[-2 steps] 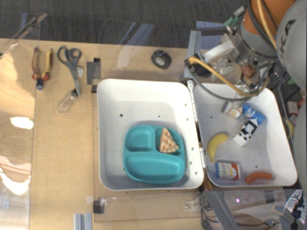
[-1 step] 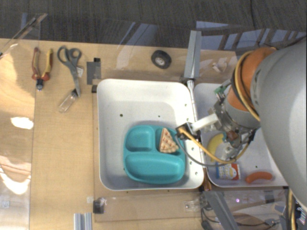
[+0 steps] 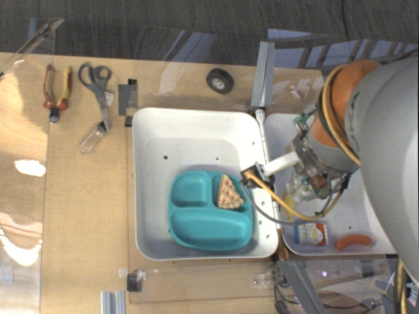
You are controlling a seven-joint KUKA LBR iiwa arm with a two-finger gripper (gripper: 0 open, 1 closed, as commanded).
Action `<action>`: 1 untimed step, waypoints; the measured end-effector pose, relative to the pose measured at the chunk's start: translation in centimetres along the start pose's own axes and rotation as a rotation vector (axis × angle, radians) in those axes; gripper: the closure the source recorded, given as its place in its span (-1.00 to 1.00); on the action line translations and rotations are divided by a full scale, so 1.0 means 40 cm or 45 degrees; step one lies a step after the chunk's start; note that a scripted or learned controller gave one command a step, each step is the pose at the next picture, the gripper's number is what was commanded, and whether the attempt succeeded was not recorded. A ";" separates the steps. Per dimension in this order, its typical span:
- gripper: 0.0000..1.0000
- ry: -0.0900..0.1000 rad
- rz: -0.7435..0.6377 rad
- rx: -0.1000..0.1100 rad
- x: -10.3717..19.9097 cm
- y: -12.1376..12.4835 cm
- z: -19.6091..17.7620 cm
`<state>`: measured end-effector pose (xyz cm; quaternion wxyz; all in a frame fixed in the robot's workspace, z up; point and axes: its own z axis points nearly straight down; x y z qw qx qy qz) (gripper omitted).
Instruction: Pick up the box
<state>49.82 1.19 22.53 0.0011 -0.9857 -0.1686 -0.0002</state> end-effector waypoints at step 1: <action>1.00 0.004 0.059 -0.003 0.252 -0.050 -0.180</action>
